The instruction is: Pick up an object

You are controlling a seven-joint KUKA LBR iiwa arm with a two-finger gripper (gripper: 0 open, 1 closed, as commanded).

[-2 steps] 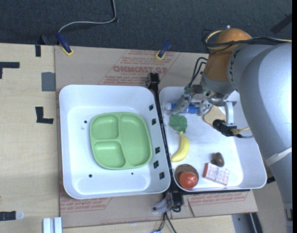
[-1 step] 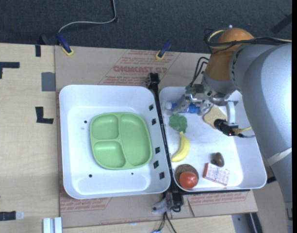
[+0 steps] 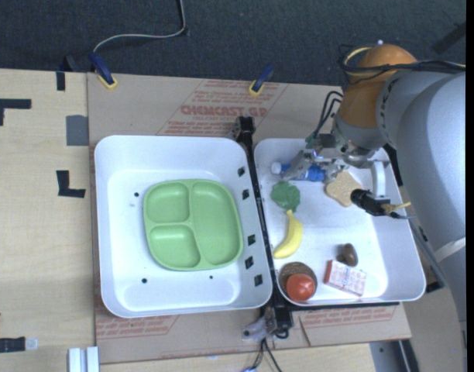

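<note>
In the right bin lie several objects: a green broccoli-like piece, a yellow banana, a red ball in a brown cup, a small brown lump, a red and white box and a tan slice. My gripper hangs low over the bin's far end, just above a blue and white item. It is right of the broccoli piece and left of the tan slice. The wrist hides how the gripper meets the blue and white item.
The left bin holds a green three-compartment plate. A black divider with clips runs between the bins. The grey arm with its orange band covers the right bin's far right corner.
</note>
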